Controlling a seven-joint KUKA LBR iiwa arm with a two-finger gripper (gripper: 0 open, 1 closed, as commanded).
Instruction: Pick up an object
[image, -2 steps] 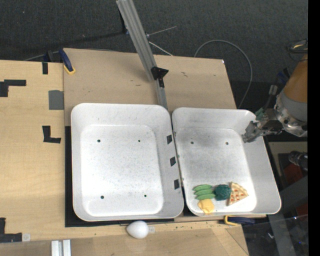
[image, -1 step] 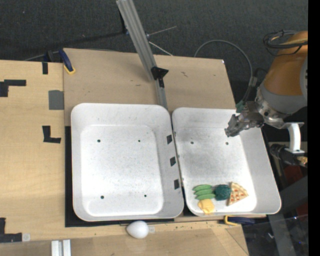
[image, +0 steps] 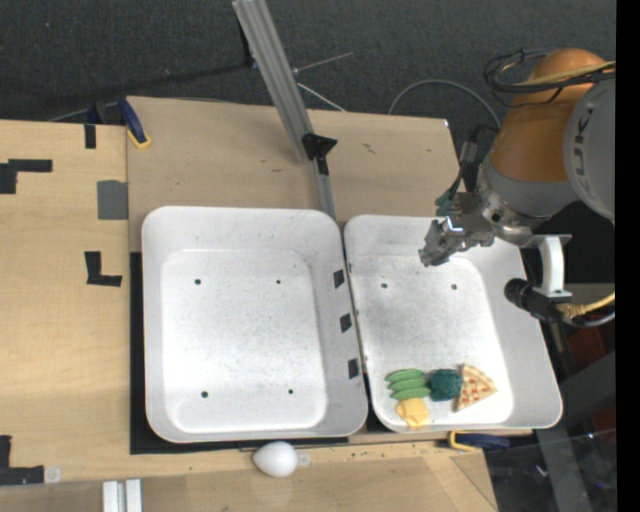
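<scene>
Tan bench (image: 230, 150) under two white bins (image: 240, 240), dark floor behind; end effector (image: 437, 250) grip state unclear.

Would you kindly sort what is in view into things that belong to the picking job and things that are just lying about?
Belonging to the job:
pincer
green toy
dark green toy
yellow toy
pizza slice toy
right bin

Just lying about:
left bin
white egg-shaped object
blue clamp

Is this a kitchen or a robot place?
Probably a robot lab, not a kitchen. A big grey and orange arm hangs its hand over two white bins on a wooden bench, and the food looks like toys.
</scene>
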